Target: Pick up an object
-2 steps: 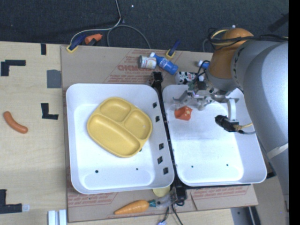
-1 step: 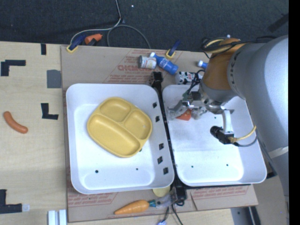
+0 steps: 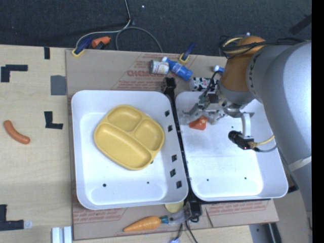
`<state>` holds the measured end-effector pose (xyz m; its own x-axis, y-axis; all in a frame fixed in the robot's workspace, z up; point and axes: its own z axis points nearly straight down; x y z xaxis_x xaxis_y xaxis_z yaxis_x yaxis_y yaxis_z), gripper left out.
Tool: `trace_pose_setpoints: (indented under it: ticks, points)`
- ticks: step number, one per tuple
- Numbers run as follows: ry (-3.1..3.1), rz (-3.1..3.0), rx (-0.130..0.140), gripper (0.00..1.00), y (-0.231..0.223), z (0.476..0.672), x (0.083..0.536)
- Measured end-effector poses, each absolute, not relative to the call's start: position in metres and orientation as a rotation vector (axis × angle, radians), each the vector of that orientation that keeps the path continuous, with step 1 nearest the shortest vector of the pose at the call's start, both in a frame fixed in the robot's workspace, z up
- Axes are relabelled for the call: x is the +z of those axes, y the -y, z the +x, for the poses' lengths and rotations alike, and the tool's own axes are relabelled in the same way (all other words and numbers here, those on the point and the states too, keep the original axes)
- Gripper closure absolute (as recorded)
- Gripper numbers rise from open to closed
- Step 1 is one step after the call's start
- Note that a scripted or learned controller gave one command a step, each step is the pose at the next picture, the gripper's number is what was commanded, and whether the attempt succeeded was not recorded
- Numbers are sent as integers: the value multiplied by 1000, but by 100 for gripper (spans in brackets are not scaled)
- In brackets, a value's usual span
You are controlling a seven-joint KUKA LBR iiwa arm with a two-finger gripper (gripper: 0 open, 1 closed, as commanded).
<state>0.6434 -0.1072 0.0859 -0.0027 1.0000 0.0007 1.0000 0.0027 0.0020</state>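
Near edge first: carrot [image 3: 143, 224] lies on the cardboard just outside the left bin's 6 o'clock rim, off the work area, so not a candidate.

Left bin [image 3: 83, 151]: yellow tray [image 3: 129, 135] sits flat near its centre, tilted in plan. Broad and low, a poor fit for a two-finger grab; likely just clutter.

Right bin [image 3: 228, 186]: floor bare over the near half. The one pickable thing is a small red block [image 3: 198, 123] at about 10 o'clock in this bin, close to the divider wall.

Pincer [image 3: 205, 111] is down over that corner, metal parts at the block's 12 to 1 o'clock, touching or nearly so. Can't tell how wide it's spread or whether the block sits between the fingers; linkage hides that. I'd treat it as not held. The arm [image 3: 283, 95] comes in from 3 o'clock, wrist bent down to reach the bin floor.

Risk, my read: block is near the wall, so one finger may foul the rim or push it away.

Far: blue-white bottle [image 3: 172, 67] lies on its side past both bins at 12 o'clock. Sausage [image 3: 16, 132] far out at 9 o'clock on the table [image 3: 30, 186].
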Motion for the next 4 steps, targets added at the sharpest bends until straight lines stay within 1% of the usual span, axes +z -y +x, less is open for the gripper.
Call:
trace_pose_setpoints:
  ticks: [1, 2, 3, 4]
  points:
    - [-2224, 2217, 3, 0, 116, 670, 85]
    - [-2221, 2218, -1, 0, 95, 647, 86]
    - [-2222, 2219, 0, 0, 94, 662, 85]
    - [-2222, 2217, 1, 100, 94, 662, 95]
